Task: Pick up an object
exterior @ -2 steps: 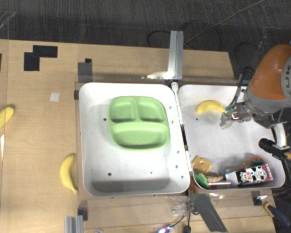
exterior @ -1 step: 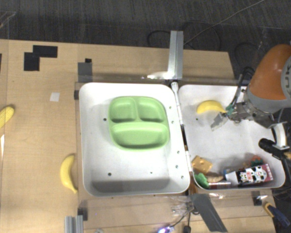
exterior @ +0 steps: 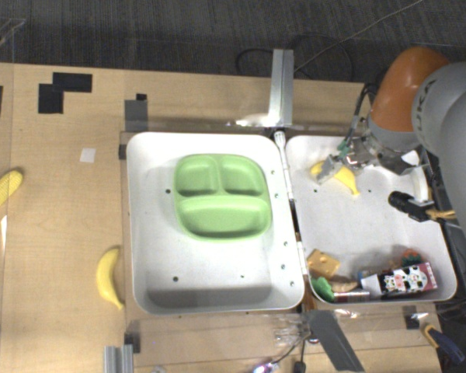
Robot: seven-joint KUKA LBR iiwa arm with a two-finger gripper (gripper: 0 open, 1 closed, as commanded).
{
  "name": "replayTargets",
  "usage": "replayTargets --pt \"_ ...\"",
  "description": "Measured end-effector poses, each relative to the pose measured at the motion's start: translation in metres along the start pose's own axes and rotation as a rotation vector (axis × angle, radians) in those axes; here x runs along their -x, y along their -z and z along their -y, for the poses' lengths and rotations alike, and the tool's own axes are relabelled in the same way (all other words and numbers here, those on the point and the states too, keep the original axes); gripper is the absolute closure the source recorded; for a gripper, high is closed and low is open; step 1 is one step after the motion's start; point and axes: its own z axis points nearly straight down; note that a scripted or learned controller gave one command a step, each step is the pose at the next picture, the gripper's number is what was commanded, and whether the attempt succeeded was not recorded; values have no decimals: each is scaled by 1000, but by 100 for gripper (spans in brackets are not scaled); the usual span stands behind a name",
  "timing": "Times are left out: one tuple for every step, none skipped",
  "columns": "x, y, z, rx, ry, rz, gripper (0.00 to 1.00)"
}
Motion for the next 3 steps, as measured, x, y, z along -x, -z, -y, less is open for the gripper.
replayTargets --pt "-1 12 -1 -3 5 -2 100" --pt "-35 70 24 -2 -58 -2 100" --pt "-32 86 -16 -3 -229 -1 100"
